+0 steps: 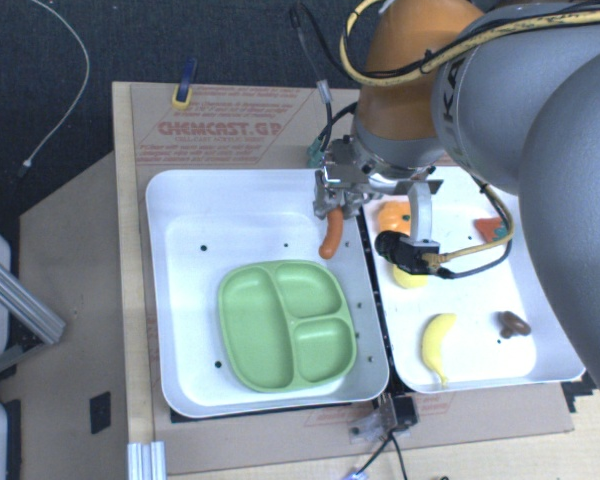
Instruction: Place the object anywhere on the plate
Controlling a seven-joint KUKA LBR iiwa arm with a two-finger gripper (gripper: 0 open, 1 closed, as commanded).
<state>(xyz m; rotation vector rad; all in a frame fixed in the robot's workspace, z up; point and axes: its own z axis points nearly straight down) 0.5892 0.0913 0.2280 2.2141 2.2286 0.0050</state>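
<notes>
Two shallow white bins side by side on a bench, seen from above at a slant. In the left bin [180, 268], a green divided plate [285, 324] with three compartments, lying toward the near right corner, nothing on it. Above the plate's far edge, an orange carrot-like object [331, 236] hanging near upright, pinched at its top between the fingers of the gripper [333, 208], over the left bin's right side and just beside the divider between the bins. In the right bin [480, 358], a yellow banana [438, 344] near the front, a small brown item [512, 323] to its right, a yellow piece [410, 273] and an orange piece [392, 215] partly hidden behind the gripper's black cabling, and a small orange-red item [490, 229] farther right. On the brown board [230, 128] behind the bins, red printing reading "CHEMCAST GP". At the board's far left corner, a small blue and yellow clip [185, 84].
</notes>
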